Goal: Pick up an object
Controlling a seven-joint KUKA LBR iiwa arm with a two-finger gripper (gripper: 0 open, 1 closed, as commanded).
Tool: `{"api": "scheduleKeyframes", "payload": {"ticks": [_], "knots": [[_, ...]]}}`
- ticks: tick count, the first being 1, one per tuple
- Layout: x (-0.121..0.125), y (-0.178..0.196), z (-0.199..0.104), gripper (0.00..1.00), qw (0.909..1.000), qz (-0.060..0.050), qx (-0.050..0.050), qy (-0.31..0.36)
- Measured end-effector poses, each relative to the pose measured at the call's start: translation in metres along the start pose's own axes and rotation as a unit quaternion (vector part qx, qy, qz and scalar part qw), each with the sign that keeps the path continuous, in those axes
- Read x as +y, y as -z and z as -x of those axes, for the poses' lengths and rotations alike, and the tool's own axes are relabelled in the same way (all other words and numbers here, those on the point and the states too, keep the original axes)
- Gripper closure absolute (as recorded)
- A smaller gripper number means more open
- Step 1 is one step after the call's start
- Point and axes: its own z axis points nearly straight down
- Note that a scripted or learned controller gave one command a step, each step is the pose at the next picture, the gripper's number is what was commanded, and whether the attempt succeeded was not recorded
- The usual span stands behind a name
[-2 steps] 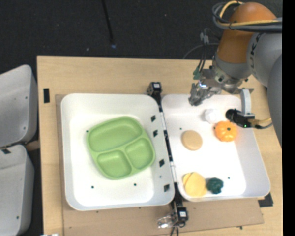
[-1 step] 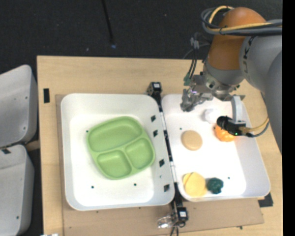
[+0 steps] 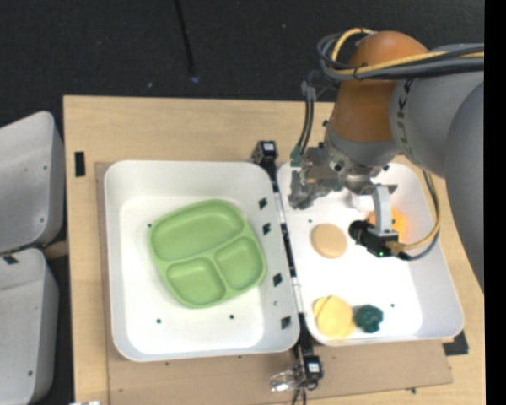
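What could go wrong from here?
The end effector hangs close to the inner wall of the right bin, apart from the tan disc; closing there may catch nothing or scrape the wall.
The yellow disc and dark green lump lie side by side near the bin's front wall; going for one could nudge the other.
The orange piece is partly hidden by the wrist, so hard to aim at.

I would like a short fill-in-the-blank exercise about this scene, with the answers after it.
1. The tray is ___ in colour.
2. It has ___ compartments.
3. Right beside the dark green ball lies a ___ disc.
Answers: green; three; yellow.
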Motion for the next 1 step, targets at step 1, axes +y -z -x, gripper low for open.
{"api": "scheduleKeyframes", "payload": {"ticks": [1], "knots": [[-0.0167, 0.0134, -0.0519, 1.0, 1.0, 0.001, 0.0, 0.001]]}}
